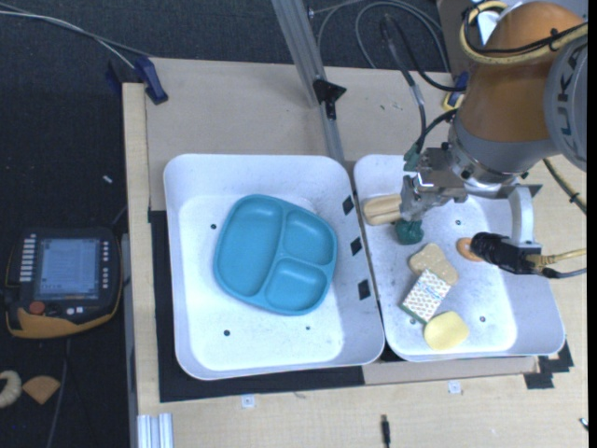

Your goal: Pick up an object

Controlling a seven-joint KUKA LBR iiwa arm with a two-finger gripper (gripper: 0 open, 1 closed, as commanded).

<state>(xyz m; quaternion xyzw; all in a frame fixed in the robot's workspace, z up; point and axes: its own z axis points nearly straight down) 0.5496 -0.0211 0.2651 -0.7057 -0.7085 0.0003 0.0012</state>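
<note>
step: reach, judged | gripper (411, 215) hung low in right bin (536, 329), just above green object (408, 232), grip unreadable | next: likely descend, close on it

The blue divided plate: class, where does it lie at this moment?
The blue divided plate lies in the middle of the left bin in the camera view, apart from the small items in the right bin.
</note>
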